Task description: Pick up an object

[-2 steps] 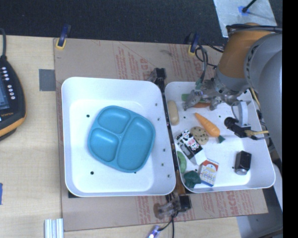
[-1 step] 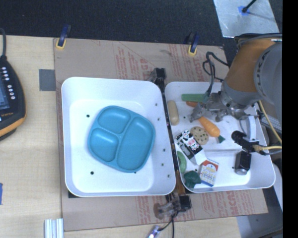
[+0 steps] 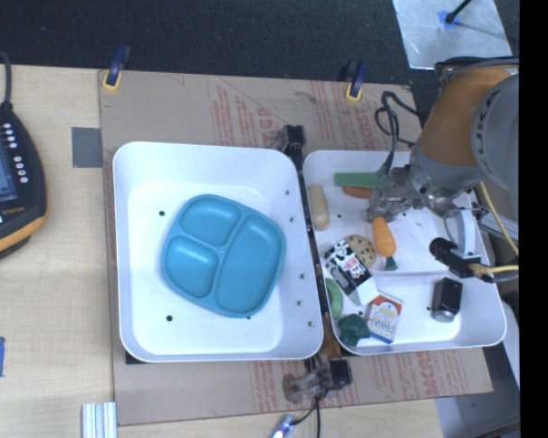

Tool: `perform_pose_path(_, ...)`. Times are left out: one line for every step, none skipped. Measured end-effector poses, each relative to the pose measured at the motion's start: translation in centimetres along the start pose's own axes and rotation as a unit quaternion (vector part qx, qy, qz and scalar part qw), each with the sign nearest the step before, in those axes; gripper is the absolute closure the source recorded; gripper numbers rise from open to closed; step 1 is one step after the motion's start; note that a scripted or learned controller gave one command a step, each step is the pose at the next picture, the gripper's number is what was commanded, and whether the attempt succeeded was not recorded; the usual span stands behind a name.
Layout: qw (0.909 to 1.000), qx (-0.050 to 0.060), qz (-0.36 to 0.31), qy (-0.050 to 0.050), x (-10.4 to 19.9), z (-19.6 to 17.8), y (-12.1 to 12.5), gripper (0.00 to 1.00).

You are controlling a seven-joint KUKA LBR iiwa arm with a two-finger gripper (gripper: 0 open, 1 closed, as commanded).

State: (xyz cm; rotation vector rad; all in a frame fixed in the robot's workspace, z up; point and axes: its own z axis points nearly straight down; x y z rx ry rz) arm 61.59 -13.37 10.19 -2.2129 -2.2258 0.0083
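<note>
reaching in from the right, the arm [image 3: 461, 126] hangs over the right bin [image 3: 493, 331], its pincer [image 3: 390, 203] low above the bin's upper middle. i cannot tell its state or whether it holds anything. a carrot [image 3: 384, 237] lies just below the pincer. a cream roll [image 3: 319, 206] sits by the bin's left wall, a cow-print block [image 3: 348, 265] below it, and a small carton [image 3: 383, 317] and a green toy [image 3: 351, 328] near the bin's lower edge. a black piece [image 3: 446, 298] lies toward the bin's right. the left bin [image 3: 137, 327] holds a blue tray [image 3: 223, 255]. a pendant [image 3: 5, 182] rests on the desk [image 3: 36, 336] far left of the bins.
</note>
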Motion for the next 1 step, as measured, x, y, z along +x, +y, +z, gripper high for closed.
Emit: perform_pose_path(1.0, -0.002, 0.001, 0.001, 6.08, -9.08, -0.74, 1.0)
